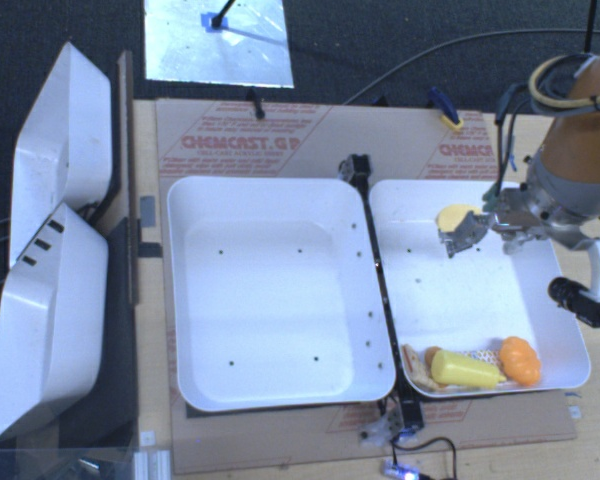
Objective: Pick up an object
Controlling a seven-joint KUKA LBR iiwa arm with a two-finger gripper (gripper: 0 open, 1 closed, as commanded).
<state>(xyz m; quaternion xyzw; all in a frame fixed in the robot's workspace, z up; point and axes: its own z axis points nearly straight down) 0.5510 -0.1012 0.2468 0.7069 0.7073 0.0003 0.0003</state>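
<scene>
A small cluster of objects is seen along the near wall of the right bin: a yellow bottle-like piece lying on its side, an orange ball touching its right end, and a small brown piece at its left end. A pale, dotted item is partly hidden behind the yellow piece; what it is cannot be told.

Farther back in the same bin, near the far wall, a yellow object is found, well apart from the near cluster. The gripper is placed just beside it, at its near right edge, and appears to touch or overlap it. Whether the object is between the fingers cannot be told, and neither can the state of the tool.

The arm is brought in from the right, with its orange band above the grey wrist and cables looped over it.

The left bin is set side by side with the right one, the two walls touching along a dark strip. Both are carried on a brown printed board. A grey sheet lies beyond the board, and two white tubs are stacked at a tilt at the far left.
</scene>
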